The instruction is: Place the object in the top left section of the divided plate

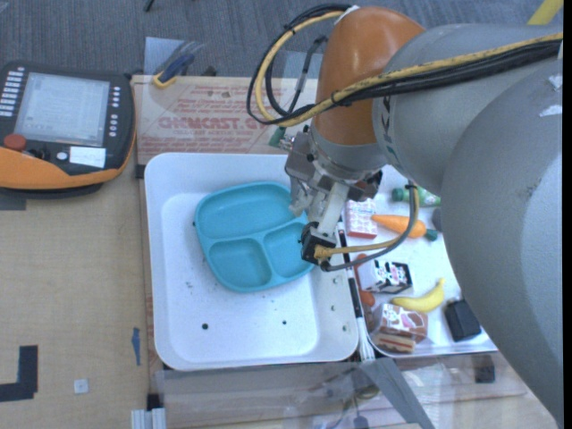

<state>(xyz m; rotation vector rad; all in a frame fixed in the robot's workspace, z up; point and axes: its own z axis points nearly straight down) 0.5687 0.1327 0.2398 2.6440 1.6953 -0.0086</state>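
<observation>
Teal divided plate, 3 sections, lies flat in a white bin, turned at a slant, its right rim near the wall it shares with the second bin. Grey arm with its orange band crosses above the second bin and ends in the gripper, which hangs over the plate's right rim. We cannot tell whether the gripper is wide or narrow, and we see nothing held in it. All loose things lie on the far side of the plate's right rim, in the second bin: red-and-white box nearest the plate, carrot just beyond the box, black-and-white packet lower down, banana beside the packet, brown round thing below the banana, black block farthest from the plate. We cannot tell which of these 6 is the task's object. The wrist stands between the plate and the box. Beyond the plate's upper rim, outside the bin, a cardboard sheet with red lettering. Well off the plate's upper left, a teach pendant.
</observation>
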